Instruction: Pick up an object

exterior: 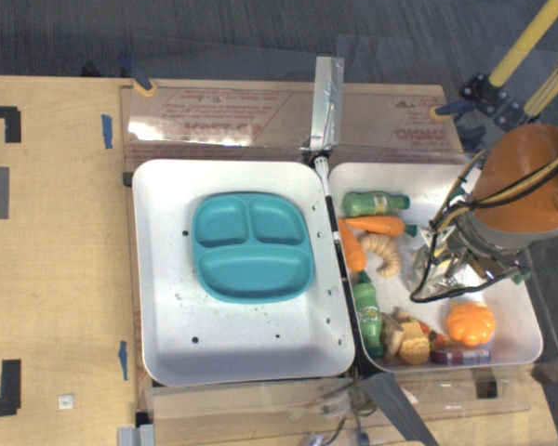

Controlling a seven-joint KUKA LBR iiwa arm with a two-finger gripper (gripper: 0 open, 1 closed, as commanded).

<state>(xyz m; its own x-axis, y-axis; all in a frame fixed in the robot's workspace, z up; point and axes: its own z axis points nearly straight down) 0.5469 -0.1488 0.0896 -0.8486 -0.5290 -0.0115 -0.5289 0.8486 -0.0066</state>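
My gripper (453, 260) hangs low over the middle of the right bin (530, 328), under the arm's orange band (528, 189) and a tangle of black cables. Toy food lies around it. A green bottle (376, 202) and a carrot (376, 225) are at the bin's far left. A beige curled piece (386, 254) lies just left of the gripper. An orange round fruit (471, 323) sits right below it. The cables and the wrist hide what is under the gripper.
The left bin (167, 333) holds a teal divided plate (252, 246). Along the right bin's left wall lie an orange piece (352, 250) and a second green bottle (366, 307). Brown blocks (409, 337) and a purple piece (465, 352) lie at the front.
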